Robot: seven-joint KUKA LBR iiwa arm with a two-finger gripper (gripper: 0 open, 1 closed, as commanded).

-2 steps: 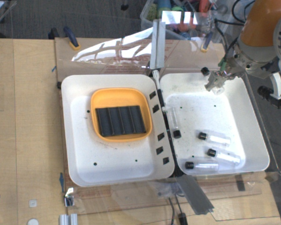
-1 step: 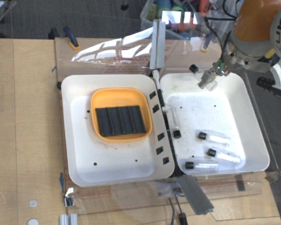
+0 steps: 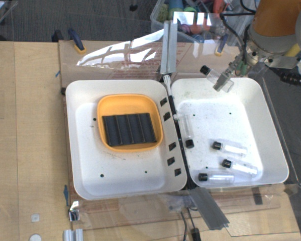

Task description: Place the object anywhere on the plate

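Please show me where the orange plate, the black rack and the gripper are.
orange plate [image 3: 104,106]: camera view, bare left rim.
black rack [image 3: 129,129]: camera view, middle of its ribbed top.
gripper [image 3: 222,84]: camera view, at its fingertips.

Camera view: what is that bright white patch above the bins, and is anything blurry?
Camera view: the patch is glare off a clear sheet behind the left bin; the orange plate looks sharp, the tool slightly soft.

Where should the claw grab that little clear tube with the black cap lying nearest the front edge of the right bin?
Probably around the middle of the clear tube, coming straight down from above. It lies flat on the floor of the right bin, long axis running left to right, so the claw's fingers would best close across its narrow width. Its black cap sits at the left end.
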